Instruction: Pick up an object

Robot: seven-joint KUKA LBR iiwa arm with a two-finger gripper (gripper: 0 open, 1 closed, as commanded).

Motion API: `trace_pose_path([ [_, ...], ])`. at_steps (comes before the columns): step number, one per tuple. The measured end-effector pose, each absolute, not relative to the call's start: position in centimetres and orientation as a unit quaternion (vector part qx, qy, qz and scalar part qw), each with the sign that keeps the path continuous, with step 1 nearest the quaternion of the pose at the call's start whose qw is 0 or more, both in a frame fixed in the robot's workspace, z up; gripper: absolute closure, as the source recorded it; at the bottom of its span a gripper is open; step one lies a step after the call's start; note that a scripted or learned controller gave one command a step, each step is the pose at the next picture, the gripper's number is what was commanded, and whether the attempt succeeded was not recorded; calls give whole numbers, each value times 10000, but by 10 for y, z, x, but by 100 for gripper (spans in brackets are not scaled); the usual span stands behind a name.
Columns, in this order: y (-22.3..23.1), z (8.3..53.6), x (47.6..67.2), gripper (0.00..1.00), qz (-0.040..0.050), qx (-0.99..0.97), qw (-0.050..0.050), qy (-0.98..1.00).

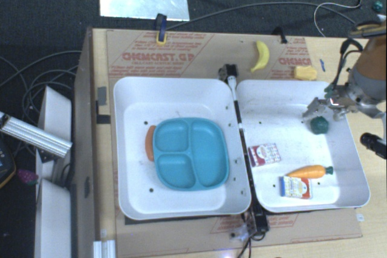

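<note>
My gripper (327,112) hangs over the far right part of the right bin (272,99), open, with its two fingers spread apart. A dark green ball (319,125) lies on the bin floor just below and in front of the fingertips, with nothing held between them. Nearer the front of the same bin lie an orange carrot (309,171), a red and white packet (264,154) and a small white and red box (295,187).
The left bin (130,106) holds a blue divided plate (190,151) with an orange sausage-like piece (149,142) at its left edge. A banana (261,55) and a yellow block (305,72) lie on the cardboard behind the bins. A clamp (230,74) sits between the bins.
</note>
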State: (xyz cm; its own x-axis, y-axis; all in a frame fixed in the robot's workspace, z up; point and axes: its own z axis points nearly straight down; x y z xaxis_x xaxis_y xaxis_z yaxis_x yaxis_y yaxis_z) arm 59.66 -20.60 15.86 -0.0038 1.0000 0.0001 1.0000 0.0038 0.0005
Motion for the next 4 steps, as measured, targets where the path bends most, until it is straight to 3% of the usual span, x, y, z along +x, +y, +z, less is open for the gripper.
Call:
trace_pose_path([
  [1, -206, 84, 615, 0, 2, 7054, 0, 7088],
  [2, -206, 96, 616, 100, 10, 7043, 24, 7099],
  [3, -206, 95, 616, 0, 7, 7042, 23, 7100],
  [4, -200, 84, 587, 0, 0, 7064, 5, 7078],
])
